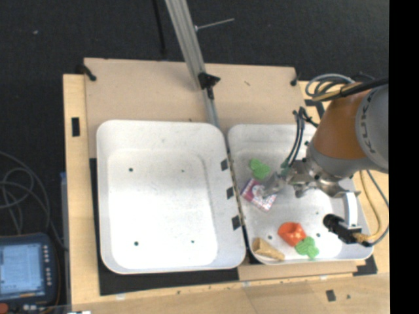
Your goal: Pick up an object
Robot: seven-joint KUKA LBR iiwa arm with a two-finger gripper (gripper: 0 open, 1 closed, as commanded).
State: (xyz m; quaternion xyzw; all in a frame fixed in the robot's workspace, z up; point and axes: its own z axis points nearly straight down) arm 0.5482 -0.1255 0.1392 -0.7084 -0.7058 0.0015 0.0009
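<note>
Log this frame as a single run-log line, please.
arm: over right bin | pincer: at pink packet, grasp unconfirmed | other items: green piece, red object, tan wedge

A pale wooden counter (150, 90) lies under the end effector (272, 190) and spreads out on every side of it. A slanted metal pole (186, 34) rises above and to the left of the end effector, clamped at the counter's middle. Far to its lower left, off the counter, a small screen (25, 267) glows beside loose grey cables (19, 188) on the dark floor (39, 31).
</note>
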